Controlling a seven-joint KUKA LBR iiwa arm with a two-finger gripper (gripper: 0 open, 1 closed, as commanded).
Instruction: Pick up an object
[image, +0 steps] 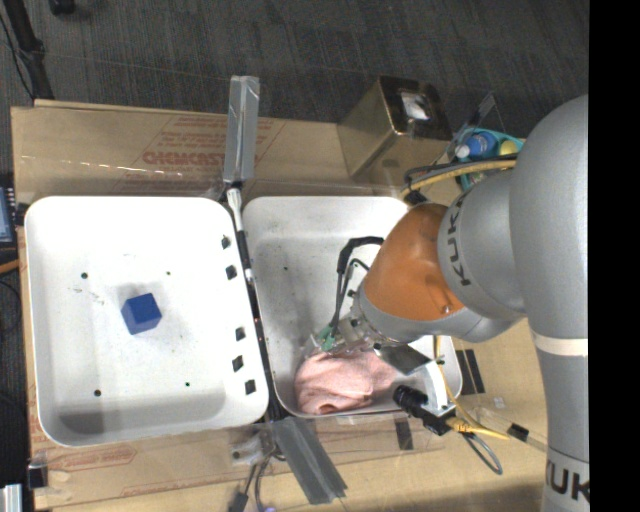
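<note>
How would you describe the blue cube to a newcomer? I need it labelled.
Find the two white bins side by side and take the left bin. The blue cube sits near its middle, the one small, hard-edged blue block; the right bin's pink cloth is soft.

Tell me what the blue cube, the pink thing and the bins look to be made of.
Blue cube: probably foam or plastic; matte, sharp edges, no glare. Pink thing: seems soft cloth or plush; rumpled, rounded folds. Bins: likely hard white plastic; smooth, faintly glossy, moulded rounded corners.
</note>
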